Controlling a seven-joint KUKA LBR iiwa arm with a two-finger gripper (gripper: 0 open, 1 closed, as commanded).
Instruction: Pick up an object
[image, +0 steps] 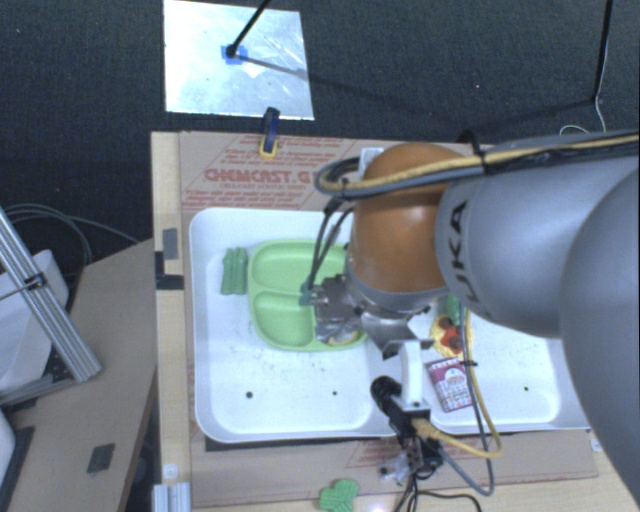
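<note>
A light green divided plate (282, 285) lies in the left white bin (230, 400), with a darker green ridged piece (234, 271) to its left. My gripper (333, 322) reaches down at the plate's right rim, under the orange wrist band (400, 235). The arm hides the gripper's tips and whatever lies beneath them. In the right bin (530, 390) a small red and white packet (451, 384) lies near the front. A yellow and red object (449, 334) peeks out beside the arm.
The big grey arm covers most of the right bin and the divider between the bins. Cables hang from the wrist over the front rim. A green clover-shaped piece (339, 494) lies on the cardboard in front of the bins.
</note>
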